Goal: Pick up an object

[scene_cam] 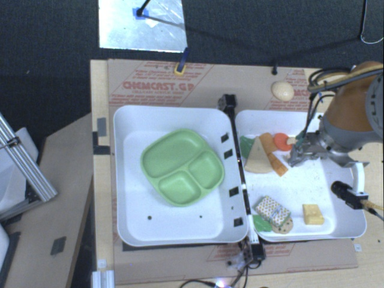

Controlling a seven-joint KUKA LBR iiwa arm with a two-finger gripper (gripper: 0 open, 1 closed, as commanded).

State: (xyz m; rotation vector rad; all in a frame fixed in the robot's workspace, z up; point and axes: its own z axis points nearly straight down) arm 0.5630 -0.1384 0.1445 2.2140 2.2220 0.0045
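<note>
My gripper hangs low over the upper middle of the right bin, its tip close to an orange-red round piece and an orange stick. A tan wedge lies just left of those, with a green piece at its far side. Toward the bin's front lie a patterned block, a speckled brown disc, another green bit and a yellow cube. Nothing shows between the fingers.
The left bin holds a green divided plate. A black divider with clips runs between the bins. A beige egg shape rests on the cardboard behind the right bin. A black part of the arm overhangs the right bin's right side.
</note>
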